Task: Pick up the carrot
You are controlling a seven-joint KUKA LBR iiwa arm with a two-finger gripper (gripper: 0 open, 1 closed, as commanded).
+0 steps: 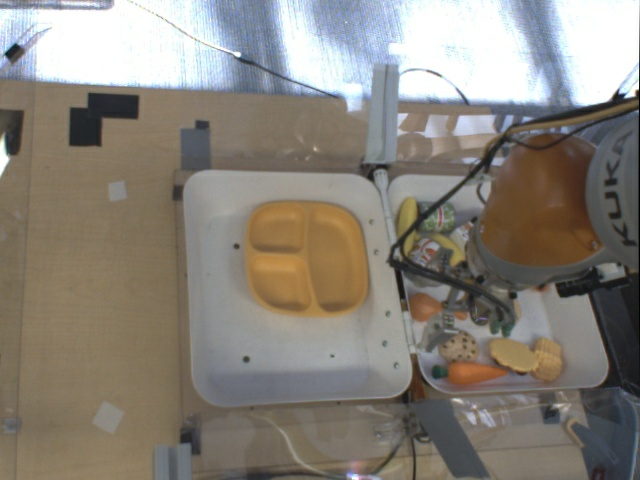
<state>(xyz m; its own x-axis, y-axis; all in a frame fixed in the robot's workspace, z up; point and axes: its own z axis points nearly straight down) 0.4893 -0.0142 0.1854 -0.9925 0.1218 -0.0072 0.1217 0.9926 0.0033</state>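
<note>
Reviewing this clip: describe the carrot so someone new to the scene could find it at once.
Start at the right-hand shallow white bin and go to its near rim. The long, tapered orange toy carrot lies there on its side, just below a speckled round cookie. The pale yellow crackers beside it are flat and blunt; only the carrot tapers to a point.

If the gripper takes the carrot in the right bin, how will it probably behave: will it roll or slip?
The carrot looks like smooth, stiff toy plastic, so it may slip between the fingers. Its round, tapered body lies flat and could roll in a curve if nudged. It lies close to the bin's near wall and a speckled cookie, which may block rolling.
</note>
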